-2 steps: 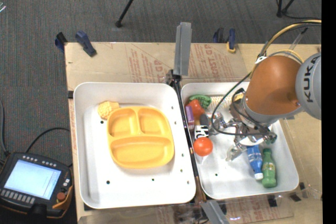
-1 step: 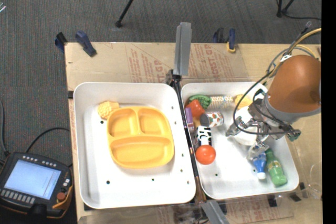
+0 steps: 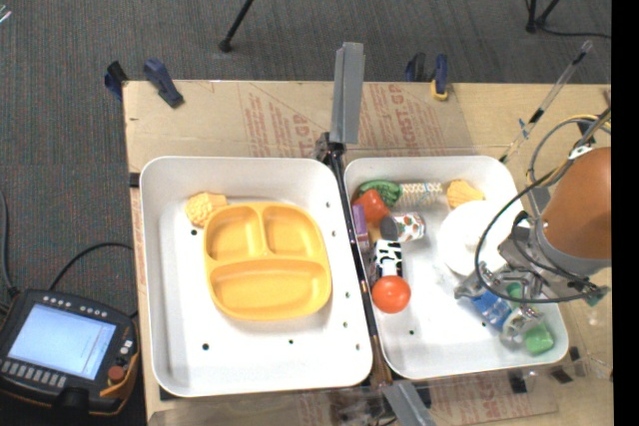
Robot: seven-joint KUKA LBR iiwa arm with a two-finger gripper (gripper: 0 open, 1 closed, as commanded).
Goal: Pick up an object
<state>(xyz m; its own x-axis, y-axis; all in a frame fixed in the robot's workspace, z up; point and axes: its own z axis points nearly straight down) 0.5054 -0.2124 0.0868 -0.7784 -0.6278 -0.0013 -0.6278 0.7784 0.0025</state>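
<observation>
Nearest you, well left of the gripper, a teach pendant sits off the bench's lower-left corner. Left bin, far from the gripper: a yellow divided tray and a small yellow piece at its upper-left corner. Right bin: an orange ball left of the gripper, a black-and-white toy just above the ball, and a red-and-green cluster beyond. A white plate lies up-left of the tool. The likeliest targets, a blue object and a green block, lie directly beneath and just right of it. You cannot tell the grip state; nothing is visibly held.
</observation>
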